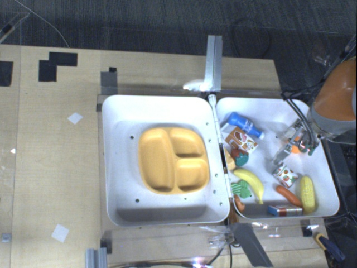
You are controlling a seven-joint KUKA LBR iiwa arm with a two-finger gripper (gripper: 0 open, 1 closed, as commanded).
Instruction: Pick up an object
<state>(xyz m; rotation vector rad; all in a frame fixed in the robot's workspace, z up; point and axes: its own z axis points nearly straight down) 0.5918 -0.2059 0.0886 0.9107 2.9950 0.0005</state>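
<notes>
In the right-hand white bin (pixel 329 202), toward its right wall, the grey arm's two-finger gripper (pixel 281 159) hangs low over the toys, its metal fingers pointing down and to the view's left. Whether those fingers stand apart or closed cannot be told from this slanted look; nothing is seen held between them. The nearest thing is a small white can with a red-and-green printed label (pixel 285 176), lying just below and a touch to the right of the fingertips in the view, near enough that it may be touching them, though the contact is not clear. It seems the likeliest target, since a short drop toward the view's bottom would bring the claw over it. The can lies tilted, its long axis running roughly from upper left to lower right. Beside it sit a yellow plastic corn cob (pixel 307 193), upright in the view along the right wall, and an orange toy carrot (pixel 289 196), slanting under the can. Farther left lie a yellow plastic banana (pixel 251 183), a brown printed carton (pixel 241 140) and a blue bottle (pixel 244 123), all well apart from the claw. The left bin (pixel 120 149) holds a yellow divided tray (pixel 173 159), far from the arm's reach at present.
</notes>
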